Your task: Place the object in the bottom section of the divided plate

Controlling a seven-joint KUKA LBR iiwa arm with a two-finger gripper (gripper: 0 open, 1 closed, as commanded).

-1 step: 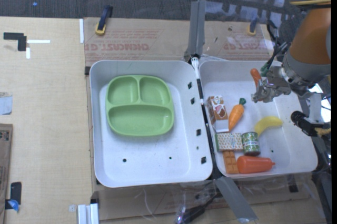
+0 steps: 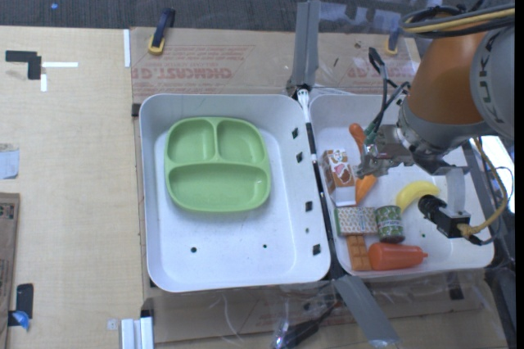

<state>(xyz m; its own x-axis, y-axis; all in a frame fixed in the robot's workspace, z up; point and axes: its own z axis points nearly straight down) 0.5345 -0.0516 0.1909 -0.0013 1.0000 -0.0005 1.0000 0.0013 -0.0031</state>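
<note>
Tool (image 2: 375,163) fingers sit against clutter in the right bin (image 2: 483,257); their spread cannot be read. Arm (image 2: 458,85) is cut off at the right edge and covers the bin's upper right corner. Carrot (image 2: 361,167) is partly hidden behind the tool. Labels on the small carton (image 2: 339,169) and can (image 2: 389,223) are too small to read.

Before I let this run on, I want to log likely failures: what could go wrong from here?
1. The gripper sits low in the right bin among tightly packed toys: a carrot, a small carton and a banana. It may catch two items or none.
2. The green divided plate lies in the left bin, so a loose grasp could drop the item over the wall between the bins.
</note>
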